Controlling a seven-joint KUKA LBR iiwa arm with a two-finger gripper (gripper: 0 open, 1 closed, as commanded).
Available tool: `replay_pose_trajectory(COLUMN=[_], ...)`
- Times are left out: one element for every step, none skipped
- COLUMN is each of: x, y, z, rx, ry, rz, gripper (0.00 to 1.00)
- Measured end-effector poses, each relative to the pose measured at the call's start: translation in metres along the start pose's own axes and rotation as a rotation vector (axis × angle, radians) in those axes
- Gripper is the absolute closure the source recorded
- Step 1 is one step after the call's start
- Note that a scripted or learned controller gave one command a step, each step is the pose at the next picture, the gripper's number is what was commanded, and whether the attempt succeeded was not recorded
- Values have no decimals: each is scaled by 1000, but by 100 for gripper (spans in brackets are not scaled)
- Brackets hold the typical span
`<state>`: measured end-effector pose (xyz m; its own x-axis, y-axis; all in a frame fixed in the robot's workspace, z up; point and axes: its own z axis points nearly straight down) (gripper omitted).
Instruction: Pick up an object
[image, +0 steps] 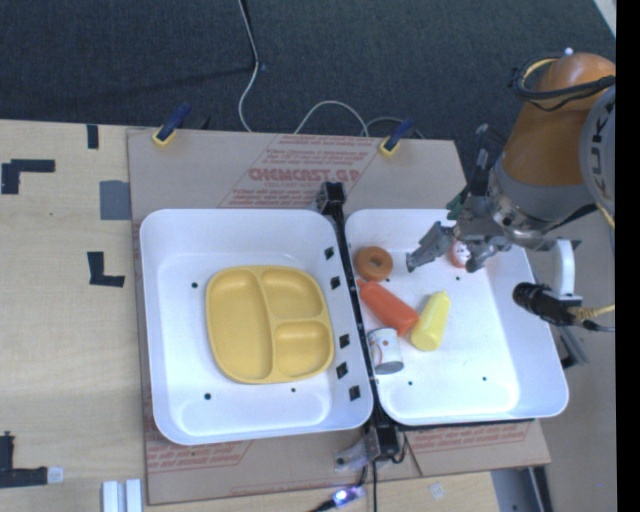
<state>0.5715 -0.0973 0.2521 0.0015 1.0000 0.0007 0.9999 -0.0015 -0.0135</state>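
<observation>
Over the right bin we see the claw hanging from the grey arm, whose orange band is cut off at the picture's right edge. Its two dark fingers are spread apart: one reaches left toward the bin's middle and one points down beside a small red-and-white thing that sits between them. That thing is largely hidden by the wrist, and we cannot tell what it is or whether the fingers actually touch it.

To the left of the claw, near the bin's left wall, lies a brown doughnut, apart from the nearer finger. Below it an orange carrot lies slanted, and just beside the carrot's lower end a yellow corn-like piece stands tilted; both are below the claw and clear of it. A small white cup lies against the left wall, further down.

In the left bin a yellow divided plate rests flat. Both bins sit on a brown board on the tabletop.
</observation>
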Motion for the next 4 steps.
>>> replay_pose_trajectory(x=[0,1,-2,-6], y=[2,4,-3,2], z=[-6,37,85,146], rx=[-12,-8,-7,-8], ry=[-1,-1,-1,-1], rz=[-3,-3,-2,-2], gripper=[0,0,0,0])
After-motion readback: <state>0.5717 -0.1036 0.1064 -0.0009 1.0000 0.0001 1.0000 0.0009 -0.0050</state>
